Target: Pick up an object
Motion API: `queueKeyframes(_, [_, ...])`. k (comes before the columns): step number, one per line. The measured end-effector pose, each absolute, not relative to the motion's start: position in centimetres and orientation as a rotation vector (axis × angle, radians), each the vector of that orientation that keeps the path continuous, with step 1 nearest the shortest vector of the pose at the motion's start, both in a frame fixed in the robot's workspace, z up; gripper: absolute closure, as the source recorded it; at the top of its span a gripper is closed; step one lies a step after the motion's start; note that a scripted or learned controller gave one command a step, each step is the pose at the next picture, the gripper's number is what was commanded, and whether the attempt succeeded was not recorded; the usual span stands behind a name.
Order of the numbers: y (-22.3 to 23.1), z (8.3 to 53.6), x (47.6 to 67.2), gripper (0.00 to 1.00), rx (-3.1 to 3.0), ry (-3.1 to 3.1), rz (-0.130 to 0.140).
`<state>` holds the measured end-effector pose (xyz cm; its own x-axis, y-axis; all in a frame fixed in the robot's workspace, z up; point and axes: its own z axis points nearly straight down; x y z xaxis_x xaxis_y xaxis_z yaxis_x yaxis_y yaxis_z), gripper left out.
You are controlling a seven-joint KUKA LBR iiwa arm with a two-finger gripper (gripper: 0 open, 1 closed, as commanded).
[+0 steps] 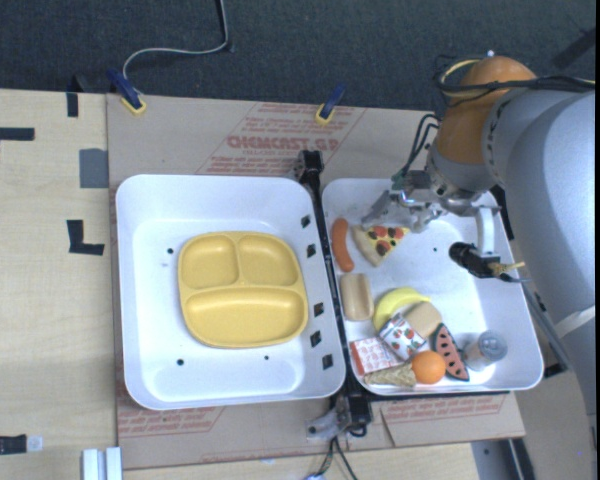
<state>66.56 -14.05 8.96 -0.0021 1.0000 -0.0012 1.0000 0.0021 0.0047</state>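
Observation:
My gripper (pixel 396 216) reaches into the far part of the right bin (pixel 520 318) and stands open, its fingers spread just above the top edge of a toy pizza slice (pixel 378 243). Nothing is held between them. A red sausage (pixel 341 245) lies left of the pizza, against the bin's left wall. Nearer the front lie a tan bun (pixel 356 295), a yellow banana (pixel 398 303), a small carton (pixel 405 336), a watermelon slice (pixel 450 352), an orange (pixel 429 367) and a red packet (pixel 368 353).
The left bin (pixel 145 298) holds a yellow divided plate (pixel 243 290). A grey round piece (pixel 490 348) sits in the right bin's front right corner. The arm's bulk covers the right bin's far right side.

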Motion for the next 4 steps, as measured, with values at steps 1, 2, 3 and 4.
queueKeyframes(1, [-10.7, 8.7, 67.0, 0.00, 2.216, 2.219, 0.001])
queueKeyframes(2, [-10.6, 9.8, 67.0, 1.00, 2.213, 2.219, 0.002])
queueKeyframes(3, [-10.6, 9.7, 67.0, 0.00, 2.213, 2.219, 0.001])
queueKeyframes(4, [-9.4, 8.5, 66.8, 0.00, 2.219, 2.221, -0.002])
